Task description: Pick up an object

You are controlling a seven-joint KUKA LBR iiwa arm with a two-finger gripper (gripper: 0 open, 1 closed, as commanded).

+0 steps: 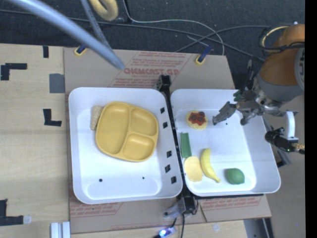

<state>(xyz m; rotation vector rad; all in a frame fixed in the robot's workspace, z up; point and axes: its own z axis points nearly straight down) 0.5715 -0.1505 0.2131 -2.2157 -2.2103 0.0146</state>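
The right bin [257, 148] holds a small round pastry with red topping [197, 119], a green stick [185, 145], a pale yellow piece [193, 168], a banana [209, 165] and a green lime [235, 176]. My gripper [230, 119] hovers over the upper part of this bin, just right of the pastry. Its fingers are spread open with nothing between them. The left finger's tip [217, 119] is a short way from the pastry and does not touch it.
The left bin [79, 148] carries a yellow divided plate [126, 131] with a beige slice [95, 117] tucked at its left edge. A black divider [171, 133] runs between the bins. Cables cross the dark surface behind.
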